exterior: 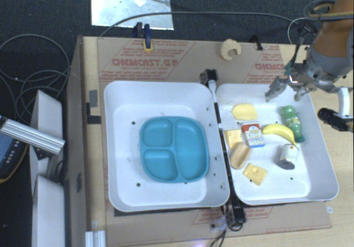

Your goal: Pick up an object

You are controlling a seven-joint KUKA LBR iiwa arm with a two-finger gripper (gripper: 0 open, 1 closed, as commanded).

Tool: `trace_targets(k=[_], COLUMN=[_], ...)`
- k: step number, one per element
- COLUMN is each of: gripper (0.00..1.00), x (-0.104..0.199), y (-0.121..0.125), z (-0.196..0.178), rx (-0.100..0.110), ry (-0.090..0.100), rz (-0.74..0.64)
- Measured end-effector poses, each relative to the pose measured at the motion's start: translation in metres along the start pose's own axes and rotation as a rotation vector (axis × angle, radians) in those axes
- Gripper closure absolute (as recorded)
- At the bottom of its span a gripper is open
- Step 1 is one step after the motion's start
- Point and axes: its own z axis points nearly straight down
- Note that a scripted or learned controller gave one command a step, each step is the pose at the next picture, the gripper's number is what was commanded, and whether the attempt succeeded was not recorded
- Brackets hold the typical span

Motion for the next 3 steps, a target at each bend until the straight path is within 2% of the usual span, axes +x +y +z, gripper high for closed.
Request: trace_targets(k=[1, 2, 3], gripper=[0.00, 0.00, 1.00], x=[-0.052, -0.050, -0.050], y=[-0.003, 0.015, 0.017], z=[0.047, 0.124, 0.112], rx=[0.001, 0.002, -0.004], ry=[-0.002, 0.000, -0.003], rz=[0.002, -0.001, -0.004])
